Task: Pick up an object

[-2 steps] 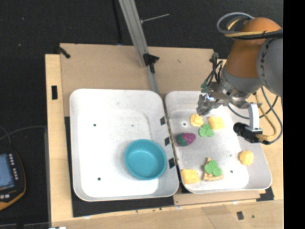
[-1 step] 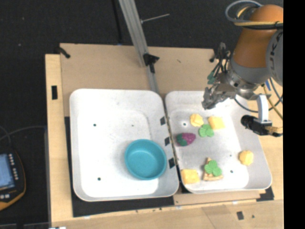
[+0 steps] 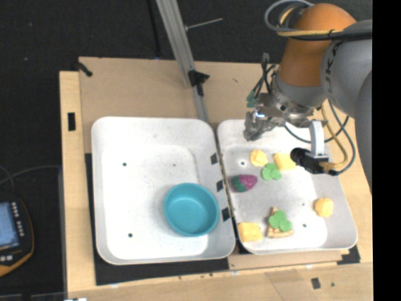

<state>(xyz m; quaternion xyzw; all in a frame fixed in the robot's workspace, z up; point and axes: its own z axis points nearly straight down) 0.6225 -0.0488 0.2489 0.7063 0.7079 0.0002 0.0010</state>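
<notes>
Your table (image 3: 144, 93) is a tan board on a dark floor, carrying two white bins. The left bin (image 3: 138, 149) holds a blue bowl (image 3: 191, 209). The right bin (image 3: 341, 227) holds small pieces: yellow blocks (image 3: 250, 232), green bits (image 3: 271, 172), a purple piece (image 3: 245, 182). The hand (image 3: 255, 127) hangs over that bin's far left corner, above the pieces; you cannot tell its grip state, and nothing shows in it.
</notes>
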